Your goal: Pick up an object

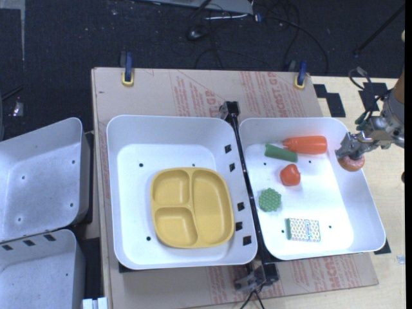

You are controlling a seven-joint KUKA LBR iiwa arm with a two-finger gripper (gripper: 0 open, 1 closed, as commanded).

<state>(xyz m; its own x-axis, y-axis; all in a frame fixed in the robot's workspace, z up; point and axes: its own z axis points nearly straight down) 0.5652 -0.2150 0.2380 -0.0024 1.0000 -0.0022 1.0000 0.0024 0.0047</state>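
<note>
The tool (pixel 351 152) is down at the right edge of the right bin (pixel 372 212), toward its back corner, sitting right on top of a small reddish round thing (pixel 351 164) that rests against the rim. Spread or pressed together? I cannot tell from this angle, so no grip to call yet. This reads as the grasp step: the tool is on its target, and the next move calls for a firm close and a straight lift clear of the rim, which crowds that round thing and could let it roll away.

Working outward: a carrot (pixel 302 145) lies near the bin's back edge, a red tomato (pixel 290 174) sits just in front of it, a knobbly green ball (pixel 270 199) is nearer the left edge, and a patterned sponge (pixel 302 229) lies toward the front edge. The left bin (pixel 117 172) holds a yellow divided plate (pixel 192 206).

Both bins sit on the surface (pixel 167 95), a pale board with red print, clamped (pixel 128 76) at its back edge. Beyond it, dark floor with loose cables (pixel 283 18).
</note>
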